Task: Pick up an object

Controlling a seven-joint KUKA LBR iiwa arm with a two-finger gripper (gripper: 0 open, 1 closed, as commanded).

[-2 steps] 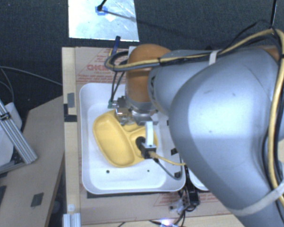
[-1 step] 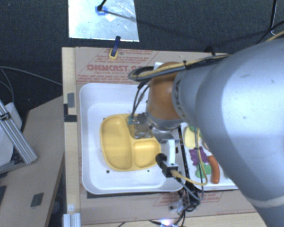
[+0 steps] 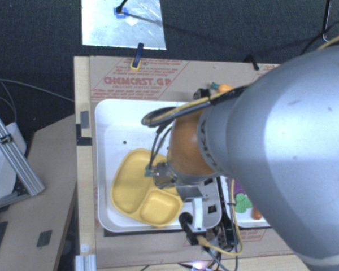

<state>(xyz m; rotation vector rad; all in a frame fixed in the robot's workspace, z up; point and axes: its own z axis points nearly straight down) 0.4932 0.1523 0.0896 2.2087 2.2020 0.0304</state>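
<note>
- Bulk of the grey arm (image 3: 282,151) covers most of the right side of the scene and hides nearly all of the right bin (image 3: 254,223).
- The tool (image 3: 163,176) sits low over the left bin (image 3: 110,123), at the right edge of the yellow dish (image 3: 133,182). The wrist above blocks the view, so I cannot tell whether it is open or closed, or whether it has hold of anything.
- The yellow dish, a divided one with two hollows, lies in the near half of the left bin, close to its front wall.
- In the sliver of the right bin that shows, a purple and green thing (image 3: 242,201) lies just beside a small orange thing (image 3: 256,213).
- An orange and teal piece (image 3: 222,87) peeks out behind the arm near the far rim.
- Both bins rest on a printed cardboard sheet (image 3: 158,75) on the counter; a blue and yellow clamp (image 3: 137,57) grips its far edge.
</note>
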